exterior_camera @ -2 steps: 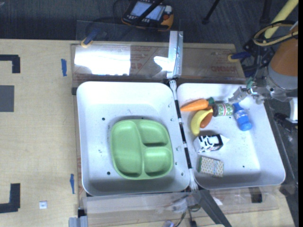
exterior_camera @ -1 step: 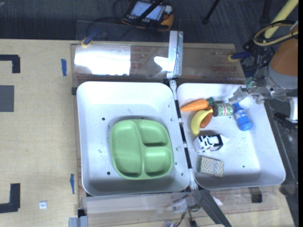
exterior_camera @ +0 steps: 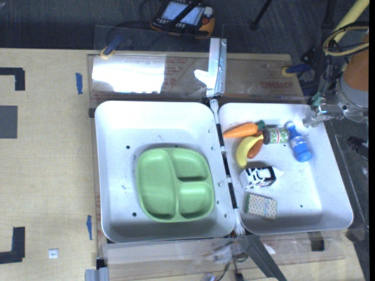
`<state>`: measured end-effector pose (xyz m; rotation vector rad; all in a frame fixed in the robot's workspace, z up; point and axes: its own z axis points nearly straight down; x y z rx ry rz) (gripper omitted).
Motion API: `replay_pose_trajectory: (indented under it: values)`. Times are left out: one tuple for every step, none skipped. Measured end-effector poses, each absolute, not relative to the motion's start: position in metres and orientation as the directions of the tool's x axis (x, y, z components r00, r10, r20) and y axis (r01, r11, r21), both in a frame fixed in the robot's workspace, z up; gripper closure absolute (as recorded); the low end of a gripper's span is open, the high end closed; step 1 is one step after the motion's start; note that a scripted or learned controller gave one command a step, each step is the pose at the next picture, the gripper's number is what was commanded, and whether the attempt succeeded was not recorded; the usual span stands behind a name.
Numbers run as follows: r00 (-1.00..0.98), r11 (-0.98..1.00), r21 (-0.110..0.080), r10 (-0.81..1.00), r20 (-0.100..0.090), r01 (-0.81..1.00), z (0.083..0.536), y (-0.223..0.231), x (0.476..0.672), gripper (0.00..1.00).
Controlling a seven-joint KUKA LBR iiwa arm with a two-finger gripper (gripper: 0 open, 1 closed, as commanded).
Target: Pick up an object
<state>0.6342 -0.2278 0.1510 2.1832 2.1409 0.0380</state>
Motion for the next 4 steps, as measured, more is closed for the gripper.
replay_pose_trajectory:
  values:
    - [-0.353,0.353,0.005,0.936,-0.002,0.936,0.096,-0.208,0.66,1.0]
    - [0.006,-0.006,0.005,1.0,-0.001,1.0,0.086,-0.208,0.668,1.0]
    - [-0.254,0.254,0.003,0.967,0.001,0.967,0.087,-0.157,0.646,1.0]
    - [-0.253,0.253,0.002,0.968,0.0,0.968,0.086,-0.158,0.646,0.0]
